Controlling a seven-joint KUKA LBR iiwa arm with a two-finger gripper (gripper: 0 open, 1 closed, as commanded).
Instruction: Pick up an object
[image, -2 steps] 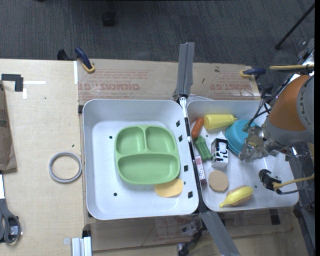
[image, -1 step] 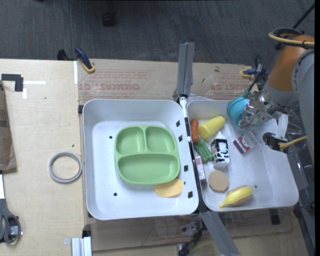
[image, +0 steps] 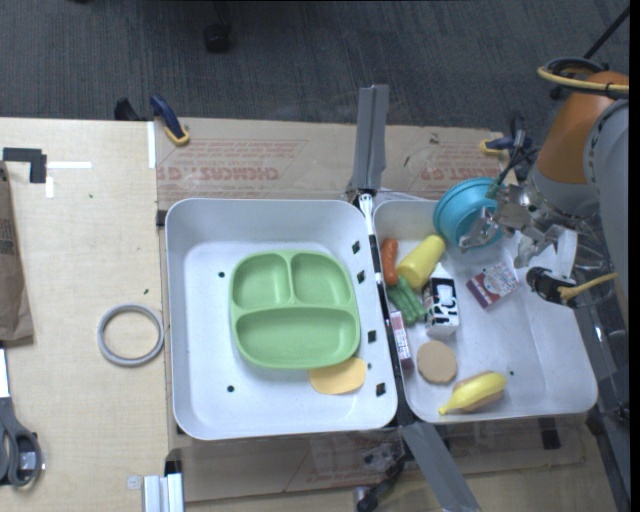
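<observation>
Right bin (image: 560, 390): gripper (image: 487, 222) seemingly grips blue bowl (image: 462, 210).

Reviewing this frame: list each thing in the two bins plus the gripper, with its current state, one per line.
gripper: at the blue bowl, fingers unclear
blue bowl: tilted, right bin's far corner
green divided plate: flat, left bin
yellow disc: flat, partly under the plate
banana: lying, right bin
yellow bottle: lying on its side
tan disc: flat

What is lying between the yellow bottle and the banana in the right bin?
In the camera view, between the yellow bottle and the banana lie a black-and-white carton and, below it, a round tan cookie.
</observation>
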